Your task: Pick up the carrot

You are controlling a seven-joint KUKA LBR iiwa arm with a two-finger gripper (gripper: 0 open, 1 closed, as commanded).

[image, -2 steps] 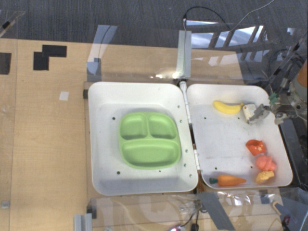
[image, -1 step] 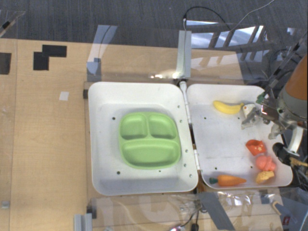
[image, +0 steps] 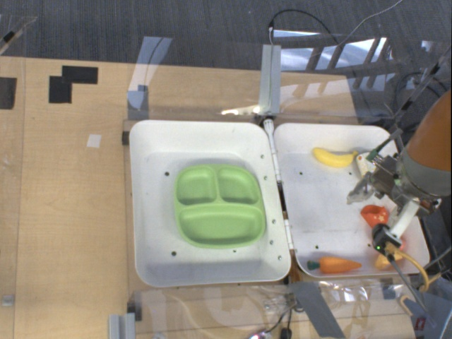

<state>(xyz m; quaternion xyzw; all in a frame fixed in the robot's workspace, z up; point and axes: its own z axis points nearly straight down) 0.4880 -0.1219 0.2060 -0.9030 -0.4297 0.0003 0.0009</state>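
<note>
The carrot (image: 340, 265) is orange with a small green top and lies flat along the front wall of the right bin (image: 318, 210), pointing right. My gripper (image: 369, 217) hangs over the right side of that bin, above and to the right of the carrot and clear of it. Its fingers stand open, one on each side of a red vegetable (image: 373, 214), without closing on it. Nothing is held.
A yellow banana (image: 332, 157) lies at the back of the right bin. A small yellow-orange item (image: 385, 261) sits by the front right corner, close to the carrot's tip. The left bin (image: 148, 189) holds a green divided plate (image: 220, 205).
</note>
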